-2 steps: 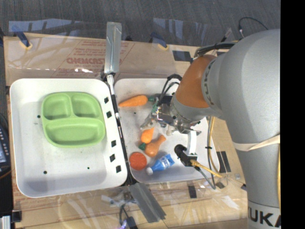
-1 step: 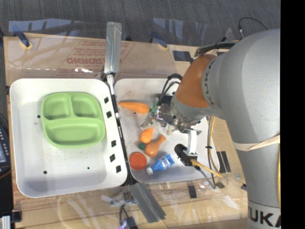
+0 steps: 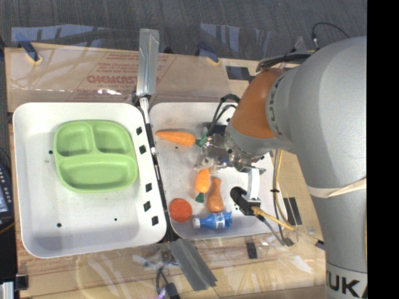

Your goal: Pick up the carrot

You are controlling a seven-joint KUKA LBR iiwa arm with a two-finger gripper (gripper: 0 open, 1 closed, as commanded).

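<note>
A long orange carrot [image 3: 176, 137] with a green top lies across the upper left of the right bin [image 3: 181, 114]. A shorter, stubby carrot [image 3: 201, 180] with a green end lies near the bin's middle, pointing down. My gripper [image 3: 211, 151] hangs low over the bin, just right of the long carrot's green end and just above the short carrot. The wrist's dark body hides most of the gripper. I see nothing held in it.
A tan-orange piece [image 3: 216, 195] touches the short carrot's right side. A red-orange ball [image 3: 181, 210] and a blue bottle [image 3: 213, 220] lie along the near wall. The left bin [image 3: 37, 229] holds a green divided plate [image 3: 65, 179]. Black cables [image 3: 246, 201] dangle beside the wrist.
</note>
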